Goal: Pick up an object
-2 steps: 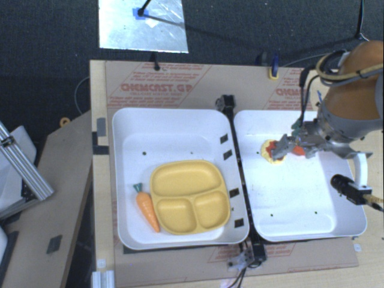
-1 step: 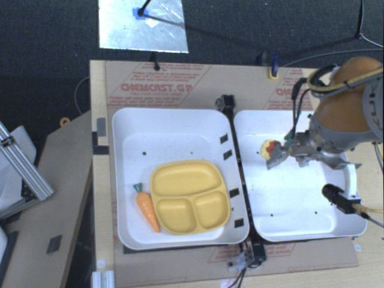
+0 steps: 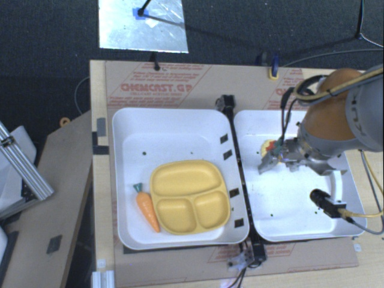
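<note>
My gripper (image 3: pixel 268 161) is low over the upper left part of the right bin (image 3: pixel 282 221), reaching in from the right under the orange wrist band (image 3: pixel 327 116). A small yellow and red object (image 3: pixel 267 144) lies just behind the gripper, partly hidden by it. I cannot tell whether the two touch. In the left bin (image 3: pixel 129 161) lie a yellow divided plate (image 3: pixel 189 195) and an orange toy carrot (image 3: pixel 146 209) with a green top, just left of the plate.
A black divider (image 3: pixel 236 161) runs between the two bins. A black cable end (image 3: pixel 324 203) hangs over the right bin's lower right. A shiny metal sheet (image 3: pixel 142 17) lies on the floor behind the bench.
</note>
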Robot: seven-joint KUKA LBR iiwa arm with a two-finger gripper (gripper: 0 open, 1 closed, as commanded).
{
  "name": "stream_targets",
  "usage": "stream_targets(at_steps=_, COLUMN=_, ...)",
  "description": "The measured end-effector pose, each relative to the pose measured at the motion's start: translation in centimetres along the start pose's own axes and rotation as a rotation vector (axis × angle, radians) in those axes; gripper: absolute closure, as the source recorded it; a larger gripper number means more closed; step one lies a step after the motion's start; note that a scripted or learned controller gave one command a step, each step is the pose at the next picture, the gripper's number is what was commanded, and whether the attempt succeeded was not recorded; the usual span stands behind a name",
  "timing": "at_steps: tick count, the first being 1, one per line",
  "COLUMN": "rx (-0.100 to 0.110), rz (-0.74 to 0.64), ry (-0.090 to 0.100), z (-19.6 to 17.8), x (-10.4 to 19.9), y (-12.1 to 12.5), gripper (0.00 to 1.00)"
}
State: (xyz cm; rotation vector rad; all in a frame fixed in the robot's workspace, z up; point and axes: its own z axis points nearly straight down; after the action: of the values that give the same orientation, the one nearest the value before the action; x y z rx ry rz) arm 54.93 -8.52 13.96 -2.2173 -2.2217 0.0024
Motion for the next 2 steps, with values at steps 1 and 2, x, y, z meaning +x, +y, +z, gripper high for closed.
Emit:
stream_targets(at_steps=1, rx=0.001, rz=0.001, ry=0.000, z=5.2, x=0.0, y=0.0, gripper=0.00)
stream_targets(at_steps=2, rx=-0.005, rz=0.000, ry=-0.001, z=3.9, x=0.0, y=0.1, gripper=1.00)
